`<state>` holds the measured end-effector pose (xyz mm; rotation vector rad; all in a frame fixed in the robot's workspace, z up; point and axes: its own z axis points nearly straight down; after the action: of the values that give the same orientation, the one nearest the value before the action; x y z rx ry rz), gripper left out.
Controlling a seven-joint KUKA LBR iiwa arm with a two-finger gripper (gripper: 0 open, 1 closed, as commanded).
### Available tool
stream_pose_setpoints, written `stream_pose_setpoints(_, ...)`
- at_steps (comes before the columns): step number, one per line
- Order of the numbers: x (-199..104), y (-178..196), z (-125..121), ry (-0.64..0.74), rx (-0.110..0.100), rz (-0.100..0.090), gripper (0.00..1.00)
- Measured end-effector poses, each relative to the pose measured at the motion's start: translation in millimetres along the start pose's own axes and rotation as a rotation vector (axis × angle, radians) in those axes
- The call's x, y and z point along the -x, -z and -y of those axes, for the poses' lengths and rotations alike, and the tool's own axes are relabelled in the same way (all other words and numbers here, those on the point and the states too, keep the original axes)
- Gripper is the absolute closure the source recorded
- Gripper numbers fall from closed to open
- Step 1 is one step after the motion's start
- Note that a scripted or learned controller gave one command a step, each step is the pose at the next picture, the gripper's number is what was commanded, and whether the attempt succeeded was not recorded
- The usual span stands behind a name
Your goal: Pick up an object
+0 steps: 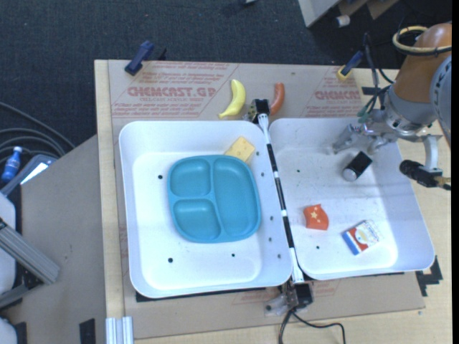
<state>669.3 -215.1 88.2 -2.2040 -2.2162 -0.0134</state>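
1. In the camera view, the grey arm's two-finger gripper [356, 165] hung over the right white bin [401, 253], near its far edge; how far its claw stood apart could not be told.
2. A small orange-red block [315, 217] and a blue, white and red packet [361, 236] lay apart nearer the front rim, bare floor around them.
3. A teal divided plastic plate [214, 197] filled the left white bin [143, 256], a yellow wedge [241, 149] touching its far edge.

The blue plate [214, 197] hides part of the yellow block [241, 149].
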Motion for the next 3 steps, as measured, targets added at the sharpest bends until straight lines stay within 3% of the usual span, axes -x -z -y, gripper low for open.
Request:
stream_pose_setpoints(1, 0, -2, 1, 0.001, -0.003, 0.000, 0.00)
stream_pose_setpoints(2, 3, 8, 0, 0.001, 0.007, 0.013, 1.00)
stream_pose_setpoints(3, 0, 8, 0, 0.002, 0.002, 0.006, 0.00)
